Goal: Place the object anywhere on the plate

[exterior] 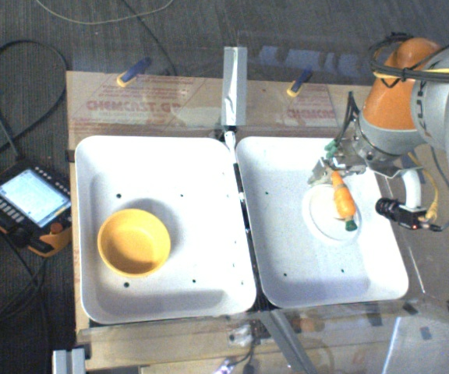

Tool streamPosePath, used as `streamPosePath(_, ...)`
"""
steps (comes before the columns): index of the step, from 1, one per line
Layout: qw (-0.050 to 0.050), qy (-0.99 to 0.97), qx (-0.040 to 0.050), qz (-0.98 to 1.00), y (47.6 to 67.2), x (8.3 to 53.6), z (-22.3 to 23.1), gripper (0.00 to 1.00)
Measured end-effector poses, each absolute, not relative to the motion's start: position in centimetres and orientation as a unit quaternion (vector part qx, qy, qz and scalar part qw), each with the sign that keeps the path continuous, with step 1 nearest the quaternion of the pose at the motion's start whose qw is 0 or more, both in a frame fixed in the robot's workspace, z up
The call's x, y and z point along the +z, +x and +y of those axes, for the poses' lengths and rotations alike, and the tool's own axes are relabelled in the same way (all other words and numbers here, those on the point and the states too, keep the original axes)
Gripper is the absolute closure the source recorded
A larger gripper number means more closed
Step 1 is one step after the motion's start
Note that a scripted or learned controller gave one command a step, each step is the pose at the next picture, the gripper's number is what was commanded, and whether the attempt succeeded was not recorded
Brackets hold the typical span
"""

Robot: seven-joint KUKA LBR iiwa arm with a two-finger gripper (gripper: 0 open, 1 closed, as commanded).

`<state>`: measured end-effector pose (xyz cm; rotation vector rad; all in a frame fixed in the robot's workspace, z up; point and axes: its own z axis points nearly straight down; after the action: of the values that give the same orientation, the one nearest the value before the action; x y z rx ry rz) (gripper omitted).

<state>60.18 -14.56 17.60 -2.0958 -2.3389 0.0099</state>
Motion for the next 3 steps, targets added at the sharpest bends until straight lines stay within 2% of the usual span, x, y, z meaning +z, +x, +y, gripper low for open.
streamPosePath(1, 0.001, -0.750, 0.0025, -0.661, 56.6, 23.1, -15.4, 1.00)
streamPosePath(2, 0.000, -0.719, 0.0031, -0.695, 57.5, 24.0, -13.2, 1.00)
streamPosePath(3, 0.002, -0.716, 0.0019, -0.698, 56.0, 25.8, -5.2, 1.00)
